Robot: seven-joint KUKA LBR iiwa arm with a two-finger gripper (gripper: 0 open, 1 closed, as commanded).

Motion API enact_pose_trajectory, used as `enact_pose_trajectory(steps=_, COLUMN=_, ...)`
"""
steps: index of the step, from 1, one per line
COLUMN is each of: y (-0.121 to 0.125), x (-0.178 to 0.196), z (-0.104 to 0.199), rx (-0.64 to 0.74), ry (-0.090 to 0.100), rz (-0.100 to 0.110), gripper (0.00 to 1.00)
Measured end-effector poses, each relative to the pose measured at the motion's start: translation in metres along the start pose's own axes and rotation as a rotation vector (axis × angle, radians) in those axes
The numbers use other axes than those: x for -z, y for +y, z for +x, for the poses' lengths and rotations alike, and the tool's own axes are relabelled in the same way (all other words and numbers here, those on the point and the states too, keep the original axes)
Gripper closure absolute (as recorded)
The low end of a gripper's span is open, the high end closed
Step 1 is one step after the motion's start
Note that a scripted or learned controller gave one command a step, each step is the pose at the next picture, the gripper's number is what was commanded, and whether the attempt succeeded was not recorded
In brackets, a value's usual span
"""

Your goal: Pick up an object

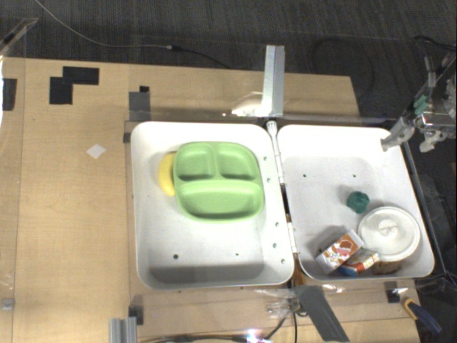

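The gripper (428, 123) hangs at the upper right edge of the right bin (321, 156); whether it is open or closed cannot be told. The likely targets lie in that bin's lower right: a small teal object (358, 201), a white round lid (388, 230) just beside it, and a snack packet (341, 253) touching the lid. The teal object stands freest, so a clean descent straight over it, clear of the lid, looks the safest choice
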State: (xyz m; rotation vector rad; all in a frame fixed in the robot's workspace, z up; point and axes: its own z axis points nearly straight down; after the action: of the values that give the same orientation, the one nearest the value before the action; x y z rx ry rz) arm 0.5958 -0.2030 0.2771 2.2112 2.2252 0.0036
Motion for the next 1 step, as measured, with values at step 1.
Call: enact_pose_trajectory(steps=1, y=-0.0553, x=-0.118, z=0.0152, rx=-0.14, ry=0.001, rz=0.003, gripper=0.0)
